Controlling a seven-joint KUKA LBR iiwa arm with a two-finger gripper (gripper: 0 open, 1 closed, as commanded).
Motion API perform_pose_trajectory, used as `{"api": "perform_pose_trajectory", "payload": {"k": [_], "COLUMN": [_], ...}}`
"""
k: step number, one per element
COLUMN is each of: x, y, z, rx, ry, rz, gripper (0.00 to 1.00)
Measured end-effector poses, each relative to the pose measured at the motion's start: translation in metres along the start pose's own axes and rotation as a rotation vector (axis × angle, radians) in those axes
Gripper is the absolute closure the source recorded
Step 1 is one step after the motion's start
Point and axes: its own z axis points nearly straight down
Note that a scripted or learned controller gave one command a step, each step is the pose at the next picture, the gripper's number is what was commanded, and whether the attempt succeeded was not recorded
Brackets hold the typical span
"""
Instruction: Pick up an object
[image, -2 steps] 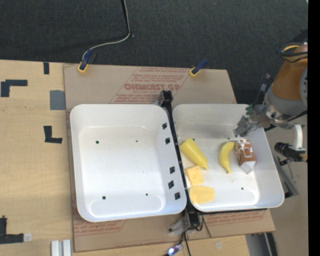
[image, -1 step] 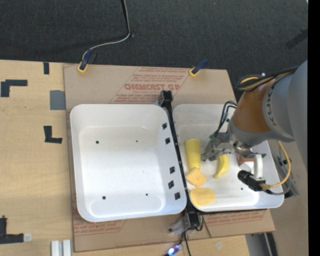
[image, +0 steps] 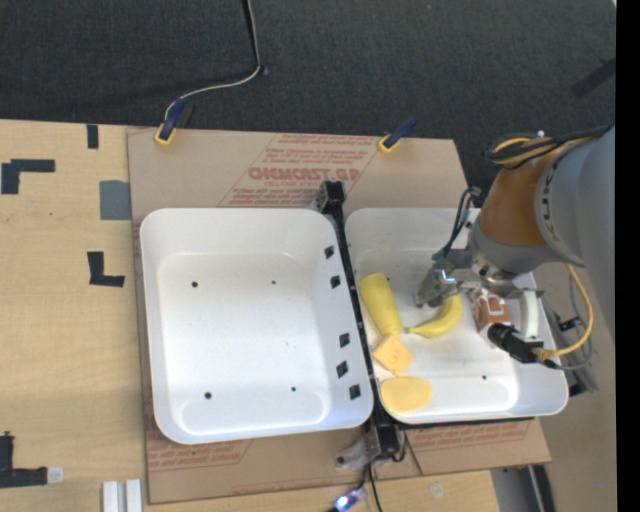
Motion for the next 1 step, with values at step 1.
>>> {"api": "perform_pose_trajectory", "payload": {"k": [1], "x": [0.0438], "y": [-0.0347], "z": [-0.0001], "rx": [-0.001], "ry": [-0.003], "rz": [0.001], "gripper": [1.0]}}
